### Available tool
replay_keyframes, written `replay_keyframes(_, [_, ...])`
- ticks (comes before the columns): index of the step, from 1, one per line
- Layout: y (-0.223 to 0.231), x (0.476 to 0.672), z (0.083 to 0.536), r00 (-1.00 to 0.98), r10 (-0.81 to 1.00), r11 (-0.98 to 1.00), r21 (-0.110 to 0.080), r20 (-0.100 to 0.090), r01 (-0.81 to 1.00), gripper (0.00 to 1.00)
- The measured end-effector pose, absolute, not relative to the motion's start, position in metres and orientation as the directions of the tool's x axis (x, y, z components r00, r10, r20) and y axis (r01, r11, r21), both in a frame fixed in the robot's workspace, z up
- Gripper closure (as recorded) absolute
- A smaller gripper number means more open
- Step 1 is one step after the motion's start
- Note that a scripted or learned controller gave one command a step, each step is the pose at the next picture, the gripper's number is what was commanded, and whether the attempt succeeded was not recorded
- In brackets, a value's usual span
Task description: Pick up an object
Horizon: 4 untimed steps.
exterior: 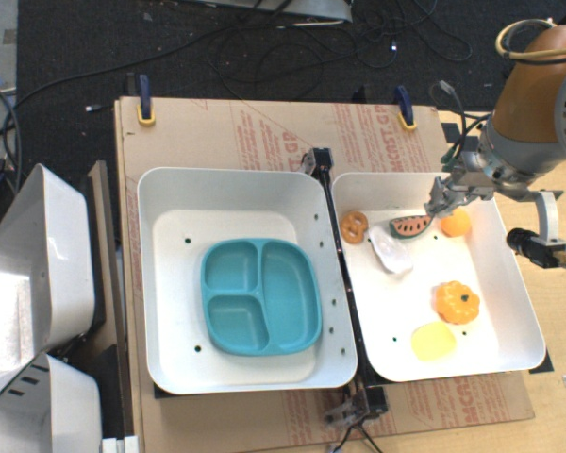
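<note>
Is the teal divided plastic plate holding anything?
Empty. The teal divided plastic plate in the left white bin shows only bare teal in all three compartments.

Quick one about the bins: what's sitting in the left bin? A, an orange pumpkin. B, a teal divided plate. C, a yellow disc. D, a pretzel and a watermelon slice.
B: the teal divided plate lies alone in the left bin, while the pretzel, watermelon slice, pumpkin and yellow disc all lie in the right bin.
</note>
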State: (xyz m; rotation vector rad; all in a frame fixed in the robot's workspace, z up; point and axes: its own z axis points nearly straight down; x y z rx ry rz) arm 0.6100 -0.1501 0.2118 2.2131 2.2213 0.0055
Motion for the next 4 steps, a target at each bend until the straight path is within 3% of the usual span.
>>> replay_keyframes(1, [-0.141,0.611,0.27,-0.005,1.0,0.005,0.007,-0.002,1.0,1.0])
replay_keyframes(2, [-0.14,0.612,0.275,-0.003,1.0,0.003,0.002,-0.001,1.0,1.0])
replay_keyframes(3, [-0.092,0.602,0.271,-0.006,1.0,0.006,-0.002,0.001,1.0,1.0])
replay_keyframes(4, [-0.041,0.607,0.273,-0.008,1.0,0.008,0.0,0.0,1.0,1.0])
